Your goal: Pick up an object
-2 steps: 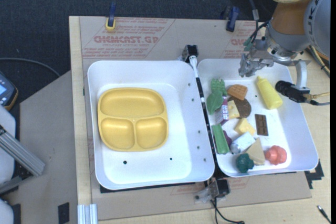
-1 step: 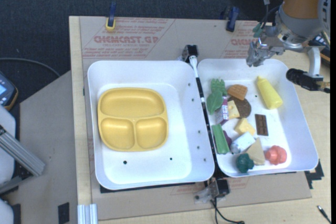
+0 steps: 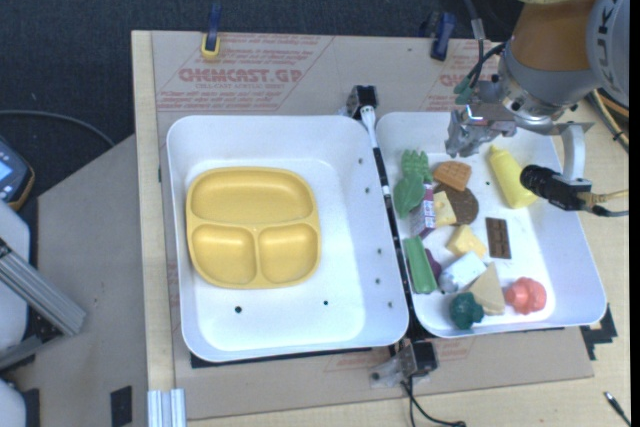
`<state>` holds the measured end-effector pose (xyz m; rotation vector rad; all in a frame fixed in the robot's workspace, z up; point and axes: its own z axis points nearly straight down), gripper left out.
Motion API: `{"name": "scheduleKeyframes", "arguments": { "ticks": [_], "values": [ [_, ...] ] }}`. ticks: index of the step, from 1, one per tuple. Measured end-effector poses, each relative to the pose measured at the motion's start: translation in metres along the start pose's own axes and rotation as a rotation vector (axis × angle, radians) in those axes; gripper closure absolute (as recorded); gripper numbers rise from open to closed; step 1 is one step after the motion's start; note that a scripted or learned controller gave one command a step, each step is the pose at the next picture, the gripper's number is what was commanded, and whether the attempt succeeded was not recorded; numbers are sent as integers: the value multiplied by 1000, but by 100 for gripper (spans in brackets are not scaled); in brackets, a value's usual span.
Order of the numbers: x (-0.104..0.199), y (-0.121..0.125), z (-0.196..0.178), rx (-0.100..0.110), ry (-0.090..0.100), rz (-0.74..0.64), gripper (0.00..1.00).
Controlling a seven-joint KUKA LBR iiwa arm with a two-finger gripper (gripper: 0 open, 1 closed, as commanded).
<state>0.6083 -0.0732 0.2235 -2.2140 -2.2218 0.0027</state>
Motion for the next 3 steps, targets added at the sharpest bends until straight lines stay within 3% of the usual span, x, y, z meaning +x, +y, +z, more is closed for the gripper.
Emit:
{"name": "scheduleKeyframes", "arguments": {
  "ticks": [1,2,3],
  "values": [
    [33,-52,-3,1,0,1,100],
    [39,-40,-7,-8,-3,2,100],
    [41,-44,6,-1,-2,5,100]
  ]
}}
